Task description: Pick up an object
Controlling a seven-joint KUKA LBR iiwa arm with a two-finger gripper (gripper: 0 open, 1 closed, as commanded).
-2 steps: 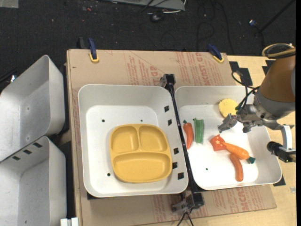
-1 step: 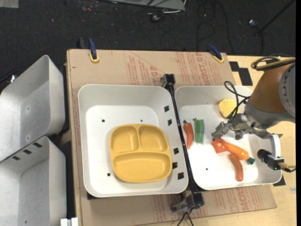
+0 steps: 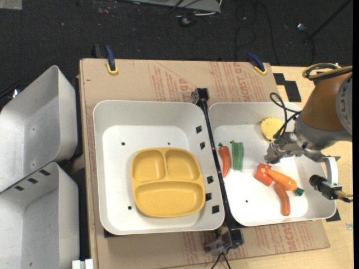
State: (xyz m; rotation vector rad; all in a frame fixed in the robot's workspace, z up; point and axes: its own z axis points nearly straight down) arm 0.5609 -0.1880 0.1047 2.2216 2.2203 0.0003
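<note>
A cluster of toy food is seen in the right bin (image 3: 241, 209), toward the lower right of the frame. An orange carrot (image 3: 282, 179) with a small dark green tip lies at a slant, its upper left end touching a red-orange chunk (image 3: 262, 174). Just below the carrot, a red-orange sausage-shaped piece (image 3: 283, 199) lies nearly upright in the frame. A yellow rounded piece (image 3: 271, 128) sits higher up in the same bin, near its upper right. Close to the divider, a red pepper-like piece (image 3: 225, 159) and a green strip (image 3: 237, 154) lie side by side, well apart from the carrot cluster.

The gripper (image 3: 279, 150) is located over the right bin, between the yellow piece above and the red-orange chunk below, just beside both. Nothing is seen between its parts. Whether it is spread or pressed together cannot be told from this angle. The grey arm with its orange band (image 3: 325, 108) enters from the right edge of the frame, with black cables looped beside it.

In the left bin (image 3: 112, 128), a yellow three-compartment plate (image 3: 167, 182) lies flat at the centre. Both bins rest on a cardboard-coloured board (image 3: 162, 77), held by two blue-and-yellow clamps (image 3: 111, 60) at its upper edge. Two further white tubs (image 3: 33, 150) are stacked at the left edge of the frame.
</note>
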